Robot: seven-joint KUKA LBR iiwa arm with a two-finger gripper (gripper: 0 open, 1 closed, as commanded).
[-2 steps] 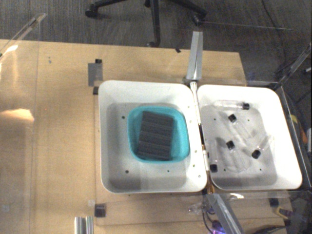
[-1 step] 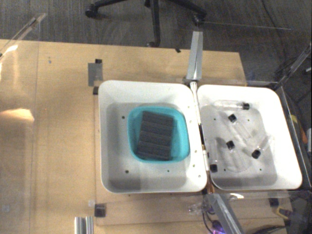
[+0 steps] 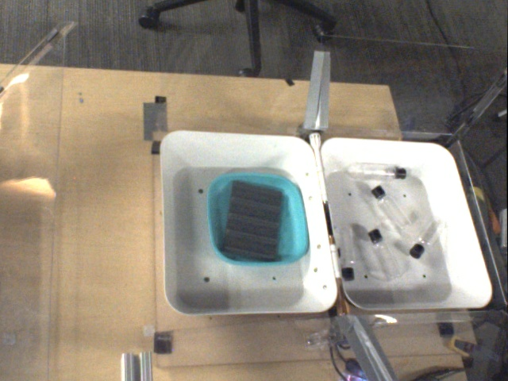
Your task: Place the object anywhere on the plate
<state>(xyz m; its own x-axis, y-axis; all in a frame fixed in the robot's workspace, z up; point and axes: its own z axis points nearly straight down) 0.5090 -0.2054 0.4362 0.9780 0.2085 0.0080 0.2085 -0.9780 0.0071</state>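
Gripper state: cannot tell, whether wide, narrow or holding something. Task thing as I read it: dark grey ribbed rectangular foam block [image 3: 254, 221], lying flat on the teal rounded-square plastic plate [image 3: 216, 213], long side running up-down in the camera view, slightly rotated, fully inside the plate rim. Plate sits on the floor of the left shallow white bin [image 3: 178, 236], roughly centred, apart from all 4 walls. Judged from this, placement looks done if the block is the object. Right shallow white bin [image 3: 468, 236] holds about 5 small clear vials with black caps [image 3: 374, 234], scattered, mostly apart from each other, 1 cap near the bin's lower left corner. Risks: if a vial is the intended object instead, clear bodies are hard to see against white and round, so a grasp could slip or the vial could roll; block already covers most of the plate, so anything set there would land on ribbed foam and could tip or roll off the rim; a descent over the plate could nudge the block or skid the light plate on the smooth bin floor; divider edge between the 2 bins could catch a low carry. Surface: pale wooden bench [image 3: 79, 252] with glare patch on the left, grey metal bar [image 3: 317, 94] behind the bin seam, small dark brackets [image 3: 161, 101]. Room: grey carpet [image 3: 79, 14], black office chair base [image 3: 246, 14] at top
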